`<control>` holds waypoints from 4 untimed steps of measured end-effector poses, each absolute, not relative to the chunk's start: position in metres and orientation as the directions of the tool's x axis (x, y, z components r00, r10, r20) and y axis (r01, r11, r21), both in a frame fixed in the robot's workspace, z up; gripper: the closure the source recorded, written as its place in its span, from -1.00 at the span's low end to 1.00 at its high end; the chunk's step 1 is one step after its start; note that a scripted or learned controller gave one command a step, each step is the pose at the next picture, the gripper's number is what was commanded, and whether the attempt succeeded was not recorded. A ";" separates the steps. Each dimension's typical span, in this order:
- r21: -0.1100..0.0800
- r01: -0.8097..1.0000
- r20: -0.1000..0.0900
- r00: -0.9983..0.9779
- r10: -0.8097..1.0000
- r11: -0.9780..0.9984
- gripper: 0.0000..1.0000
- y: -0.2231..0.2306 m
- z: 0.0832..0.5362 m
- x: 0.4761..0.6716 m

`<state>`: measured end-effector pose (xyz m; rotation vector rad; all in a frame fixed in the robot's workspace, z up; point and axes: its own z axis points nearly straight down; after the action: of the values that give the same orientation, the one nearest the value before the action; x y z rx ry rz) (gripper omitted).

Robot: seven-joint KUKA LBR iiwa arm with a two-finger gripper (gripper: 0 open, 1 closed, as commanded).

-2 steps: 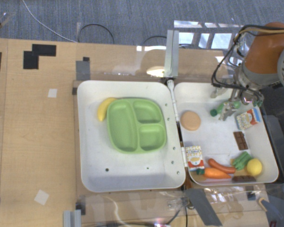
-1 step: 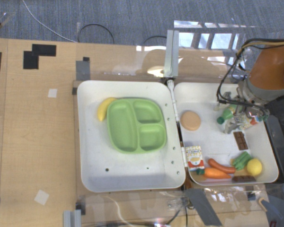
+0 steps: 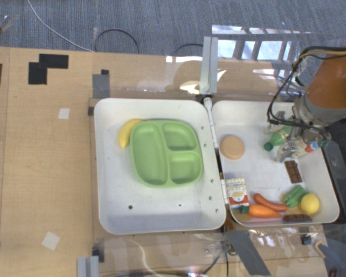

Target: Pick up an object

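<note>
From the overhead camera, the claw (image 3: 289, 149) hangs low in the right bin (image 3: 251, 126), just beside a green-capped bottle (image 3: 277, 138) and above a brown bar (image 3: 293, 170); I cannot tell its state. This looks like the reaching step. Next it likely needs to settle squarely over one item, probably the bottle, then lift straight up.

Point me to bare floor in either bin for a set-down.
Left bin: a wide bare strip along the near edge below the green plate, plus the left margin under the banana. Right bin: a bare patch mid-floor between the tan disc, juice carton and chocolate bar. Crowded: near-right corner and around the tool.
</note>
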<state>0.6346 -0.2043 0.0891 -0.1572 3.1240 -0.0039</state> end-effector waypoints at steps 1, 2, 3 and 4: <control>0.002 0.009 -0.012 -1.000 0.009 1.000 -1.00 -0.128 0.089 0.634; -0.003 0.154 -0.014 -0.988 0.154 0.988 -1.00 -0.201 0.146 0.594; 0.000 0.192 -0.017 -0.981 0.192 0.981 -1.00 -0.206 0.090 0.571; 0.000 0.208 -0.016 -0.978 0.208 0.978 -1.00 -0.205 0.090 0.557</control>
<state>0.5565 -0.2049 0.0896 0.3270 3.1089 -0.0026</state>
